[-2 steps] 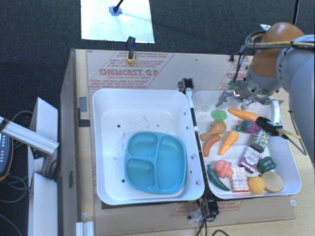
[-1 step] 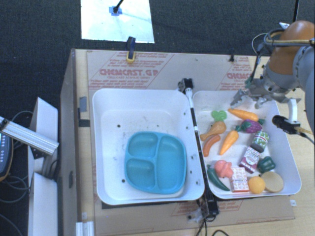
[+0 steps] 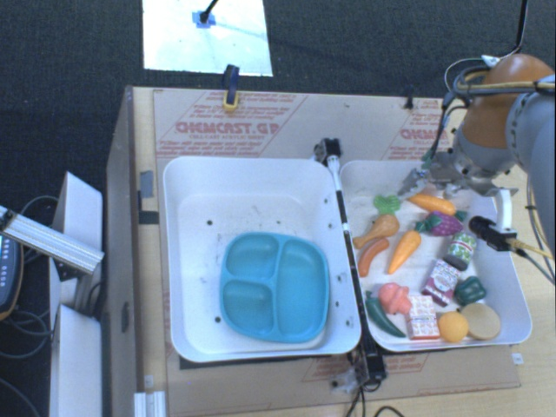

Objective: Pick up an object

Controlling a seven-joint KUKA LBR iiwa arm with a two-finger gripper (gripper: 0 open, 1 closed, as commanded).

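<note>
The right bin (image 3: 519,313) holds several toy foods. Among them are an orange pepper (image 3: 433,203), a green leafy piece (image 3: 387,203), a purple eggplant (image 3: 445,225), a tan squash (image 3: 380,229), a carrot (image 3: 404,250) and a small can (image 3: 460,248). My gripper (image 3: 447,179) hangs over the far end of this bin, just above the orange pepper and the eggplant. Nothing shows held in it.
The left bin (image 3: 195,198) holds a blue divided plate (image 3: 276,287). Toward the right bin's front lie a red-white box (image 3: 440,281), a green pepper (image 3: 470,289), a pink piece (image 3: 395,298), a green chili (image 3: 382,315), an orange ball (image 3: 453,327) and a tan disc (image 3: 483,321).
</note>
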